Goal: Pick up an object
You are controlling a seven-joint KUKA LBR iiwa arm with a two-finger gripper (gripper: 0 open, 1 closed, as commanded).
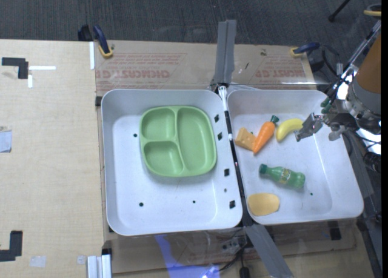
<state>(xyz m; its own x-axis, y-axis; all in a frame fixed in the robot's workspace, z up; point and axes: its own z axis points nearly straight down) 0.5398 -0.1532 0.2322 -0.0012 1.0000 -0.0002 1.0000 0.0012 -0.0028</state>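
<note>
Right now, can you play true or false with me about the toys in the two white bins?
1. The green divided plate lies in the left bin. True.
2. The toy carrot lies in the left bin. False: it lies in the right bin, touching the cheese wedge.
3. The green bottle lies on its side. True.
4. The pincer holds the banana. False: the banana lies on the bin floor beside it.
5. A yellow chip-shaped toy lies near the right bin's front edge. True.
</note>
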